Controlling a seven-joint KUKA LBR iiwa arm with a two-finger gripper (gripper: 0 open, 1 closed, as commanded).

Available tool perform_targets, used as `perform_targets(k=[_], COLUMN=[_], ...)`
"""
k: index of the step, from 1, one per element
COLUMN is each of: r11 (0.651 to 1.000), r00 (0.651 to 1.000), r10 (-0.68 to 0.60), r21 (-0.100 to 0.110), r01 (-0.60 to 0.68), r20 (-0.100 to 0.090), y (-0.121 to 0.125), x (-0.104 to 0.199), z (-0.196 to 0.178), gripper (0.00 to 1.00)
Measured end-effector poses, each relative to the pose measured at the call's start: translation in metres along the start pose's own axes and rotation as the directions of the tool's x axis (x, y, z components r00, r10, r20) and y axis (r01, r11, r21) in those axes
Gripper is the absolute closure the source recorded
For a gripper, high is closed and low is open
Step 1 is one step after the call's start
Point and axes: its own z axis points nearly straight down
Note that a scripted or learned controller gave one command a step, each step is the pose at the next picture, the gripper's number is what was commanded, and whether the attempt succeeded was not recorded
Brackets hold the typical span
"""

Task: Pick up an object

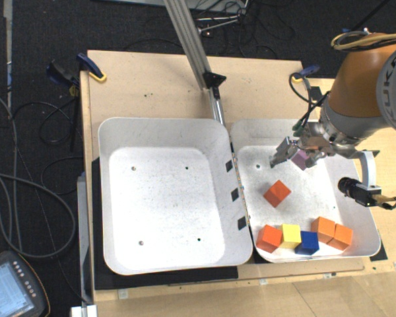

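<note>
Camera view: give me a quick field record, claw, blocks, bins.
claw: over the right bin's far part, a purple block at its fingers; grip unclear
right bin: orange block alone mid-bin; near edge row: orange block, yellow block, blue block, two orange blocks
left bin: white, speckled

Legible text: partial "KU" lettering on the grey arm housing (pixel 391 94) at the right edge of frame, cut off by the border. Pendant screen (pixel 5 289) in the lower left corner is lit, content too small to read. No other labels readable.
</note>
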Motion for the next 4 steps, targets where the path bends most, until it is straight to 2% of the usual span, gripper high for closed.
perform_targets(k=[2, 3, 4], r11=[1.0, 1.0, 1.0], r00=[1.0, 1.0, 1.0], r10=[0.001, 0.001, -0.005], r21=[-0.001, -0.009, -0.014], r01=[-0.001, 0.0, 0.005], r20=[0.0, 0.001, 0.002], y=[0.012, 0.014, 0.018], x=[-0.005, -0.005, 0.004], z=[0.111, 0.097, 0.037], gripper=[0.0, 1.0, 1.0])
